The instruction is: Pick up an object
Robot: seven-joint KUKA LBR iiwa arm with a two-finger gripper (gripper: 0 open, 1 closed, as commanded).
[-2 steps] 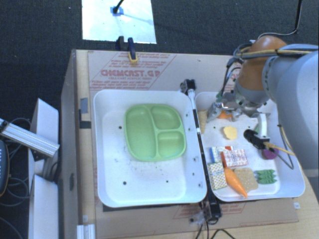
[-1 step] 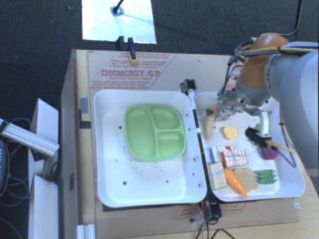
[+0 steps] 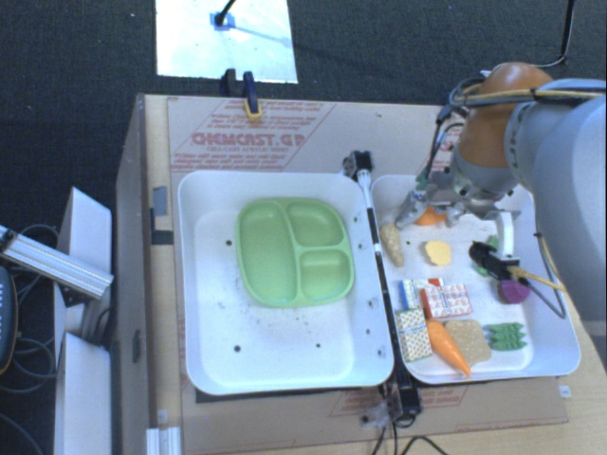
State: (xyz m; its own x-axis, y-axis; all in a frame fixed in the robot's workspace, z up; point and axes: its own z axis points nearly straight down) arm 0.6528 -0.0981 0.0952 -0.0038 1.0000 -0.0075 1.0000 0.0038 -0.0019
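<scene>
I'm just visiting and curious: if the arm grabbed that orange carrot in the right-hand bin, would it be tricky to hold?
Probably a bit. The carrot tapers to a point, so fingers might slide toward the thin end. It looks like a smooth plastic toy, likely light and stiff. It leans on the tan slice, so a nudge could roll it.

Robotics lab: bench (image 3: 256,126), two bins (image 3: 204,282), arm (image 3: 560,150)

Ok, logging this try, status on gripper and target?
Gripper low at right bin's far end, over small orange piece. Grasp unconfirmed. Corn and yellow piece close by.
</scene>
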